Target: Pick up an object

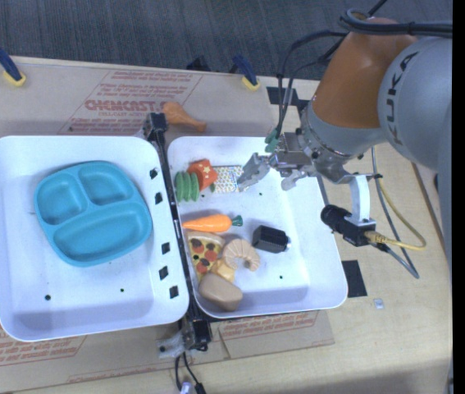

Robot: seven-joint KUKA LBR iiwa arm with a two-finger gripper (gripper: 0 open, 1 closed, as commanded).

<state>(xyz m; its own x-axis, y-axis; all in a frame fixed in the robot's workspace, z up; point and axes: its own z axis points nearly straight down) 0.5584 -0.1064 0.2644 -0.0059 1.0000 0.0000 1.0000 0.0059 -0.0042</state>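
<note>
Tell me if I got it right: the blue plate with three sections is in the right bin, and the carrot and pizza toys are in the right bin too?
Not quite. The camera view shows the blue plate in the left bin. The carrot and pizza are in the right bin.

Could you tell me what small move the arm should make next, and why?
Probably lower the gripper straight down. It hangs over the right bin near its back, with nothing between its fingers, and the small patterned block lies just beside it.
</note>
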